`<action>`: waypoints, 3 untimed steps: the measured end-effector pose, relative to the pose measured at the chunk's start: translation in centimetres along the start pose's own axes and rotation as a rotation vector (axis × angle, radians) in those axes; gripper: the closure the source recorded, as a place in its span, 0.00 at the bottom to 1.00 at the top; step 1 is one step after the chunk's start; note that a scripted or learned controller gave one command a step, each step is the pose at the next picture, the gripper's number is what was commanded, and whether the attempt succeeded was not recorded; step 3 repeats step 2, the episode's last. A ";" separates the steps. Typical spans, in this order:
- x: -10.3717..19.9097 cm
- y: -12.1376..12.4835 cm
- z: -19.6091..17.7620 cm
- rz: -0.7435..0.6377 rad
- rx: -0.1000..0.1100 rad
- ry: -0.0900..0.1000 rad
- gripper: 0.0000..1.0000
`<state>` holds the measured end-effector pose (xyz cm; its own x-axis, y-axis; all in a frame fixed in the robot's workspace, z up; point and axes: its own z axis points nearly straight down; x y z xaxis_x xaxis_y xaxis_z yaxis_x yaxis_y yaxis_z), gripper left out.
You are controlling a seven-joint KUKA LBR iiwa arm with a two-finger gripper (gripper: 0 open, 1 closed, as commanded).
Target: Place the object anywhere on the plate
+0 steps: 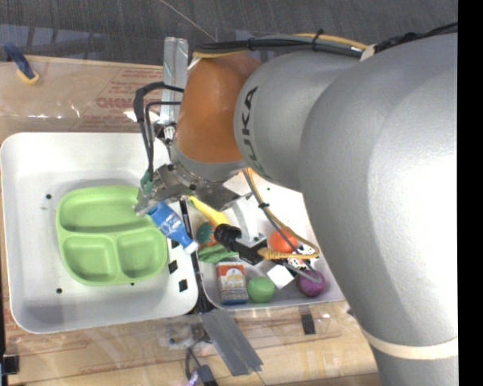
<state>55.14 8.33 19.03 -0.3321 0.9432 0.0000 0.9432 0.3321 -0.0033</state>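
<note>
Just below the gripper [150, 193], whose grip cannot be made out, a blue packet [168, 223] is seen tilted over the right rim of the green plate [105, 240], inside the left bin [24, 215].

My way over the green plate [97, 215] in the left bin [20, 215] lies open; the right bin [326, 292] is crowded with small toys.
</note>
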 end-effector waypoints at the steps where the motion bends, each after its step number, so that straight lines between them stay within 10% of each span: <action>1: -2.2 -3.7 0.0 -0.109 0.001 0.001 1.00; 2: -2.2 -3.7 0.0 -0.109 0.001 0.001 0.00; 3: -2.2 -3.7 0.0 -0.109 0.001 0.001 0.00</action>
